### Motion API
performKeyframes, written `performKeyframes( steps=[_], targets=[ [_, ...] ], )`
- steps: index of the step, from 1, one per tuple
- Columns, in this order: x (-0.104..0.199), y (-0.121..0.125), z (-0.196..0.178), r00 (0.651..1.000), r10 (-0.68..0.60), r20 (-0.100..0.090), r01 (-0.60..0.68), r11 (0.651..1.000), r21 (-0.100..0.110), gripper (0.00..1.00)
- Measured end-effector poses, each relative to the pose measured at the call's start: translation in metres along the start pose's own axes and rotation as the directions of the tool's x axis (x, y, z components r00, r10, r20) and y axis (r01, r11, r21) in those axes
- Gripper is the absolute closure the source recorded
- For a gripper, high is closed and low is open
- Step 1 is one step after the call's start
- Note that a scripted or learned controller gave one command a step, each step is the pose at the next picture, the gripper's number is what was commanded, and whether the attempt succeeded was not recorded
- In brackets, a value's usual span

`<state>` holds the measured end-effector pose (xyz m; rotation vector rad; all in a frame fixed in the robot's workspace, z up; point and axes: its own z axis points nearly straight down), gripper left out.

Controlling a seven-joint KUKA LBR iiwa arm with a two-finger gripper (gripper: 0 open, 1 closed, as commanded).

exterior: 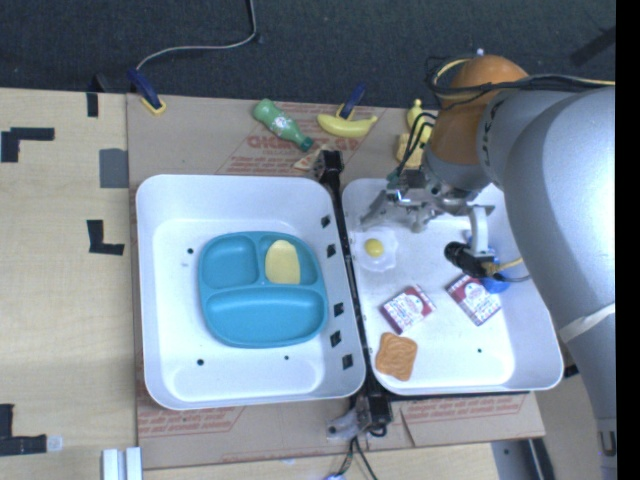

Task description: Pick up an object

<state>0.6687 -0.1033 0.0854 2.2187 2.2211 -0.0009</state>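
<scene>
Fried egg [376,249], white with a round yellow yolk, lies flat near the left wall of the right bin [520,368], just below the gripper [408,204]. Whether the fingers are spread or closed cannot be told. Two red-and-white packets [407,308] and a toast slice [397,356] lie nearby.
</scene>
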Motion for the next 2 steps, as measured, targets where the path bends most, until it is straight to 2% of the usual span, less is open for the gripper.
performKeyframes(
  steps=[2],
  targets=[
    [0.0080,-0.0001,0.0002,1.000,0.000,0.001,0.000,1.000,0.000,0.00]
  ],
)
